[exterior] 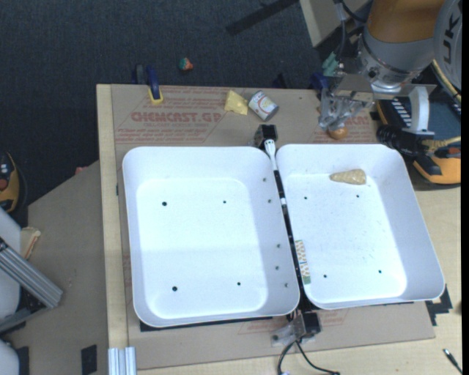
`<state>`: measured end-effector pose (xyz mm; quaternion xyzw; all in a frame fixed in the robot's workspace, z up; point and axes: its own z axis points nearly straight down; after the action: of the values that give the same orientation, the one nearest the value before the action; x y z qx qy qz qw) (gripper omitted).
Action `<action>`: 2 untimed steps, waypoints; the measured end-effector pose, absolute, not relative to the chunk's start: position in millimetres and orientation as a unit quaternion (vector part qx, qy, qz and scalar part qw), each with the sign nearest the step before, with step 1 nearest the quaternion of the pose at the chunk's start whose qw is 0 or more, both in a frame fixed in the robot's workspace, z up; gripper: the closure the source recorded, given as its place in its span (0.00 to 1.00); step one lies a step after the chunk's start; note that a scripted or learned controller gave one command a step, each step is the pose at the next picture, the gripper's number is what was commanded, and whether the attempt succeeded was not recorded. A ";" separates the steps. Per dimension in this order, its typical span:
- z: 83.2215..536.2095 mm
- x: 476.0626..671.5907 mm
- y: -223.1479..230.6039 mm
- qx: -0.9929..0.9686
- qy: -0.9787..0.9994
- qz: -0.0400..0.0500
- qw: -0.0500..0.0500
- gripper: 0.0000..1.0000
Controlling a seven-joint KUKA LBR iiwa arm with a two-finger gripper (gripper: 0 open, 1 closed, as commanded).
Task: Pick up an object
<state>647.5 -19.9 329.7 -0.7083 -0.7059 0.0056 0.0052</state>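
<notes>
Above the far rim of the right bin (410,183), the gripper (338,117) hangs over the brown bench board, just outside the bin's back edge. Its metal fingers (331,113) point down and stand close together, and a small orange-brown thing (338,132) shows at their tips; whether it is pinched between them or only lies beneath cannot be told from this angle. The grey arm with its orange band (403,18) rises from the gripper toward the upper right corner.

Inside the right bin, near its back wall, lies a tan, oblong lump (348,176), lengthwise across the bin, well apart from the gripper's tips. The left bin (135,220) sits beside the right one, their inner rims touching along a dark strip (282,212).

On the board behind the bins lie a yellow scrap (236,103) and, just beside it, a small white box (263,105). A blue and yellow clamp (153,84) grips the board's far edge, and red lettering (176,116) runs across the board.
</notes>
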 end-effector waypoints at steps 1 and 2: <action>458.1 600.4 19.7 -0.705 -0.709 -0.006 -0.004 1.00; 479.1 565.7 56.2 -0.705 -0.709 -0.003 -0.001 1.00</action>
<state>565.7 56.2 479.1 -0.7052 -0.7090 -0.0027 -0.0013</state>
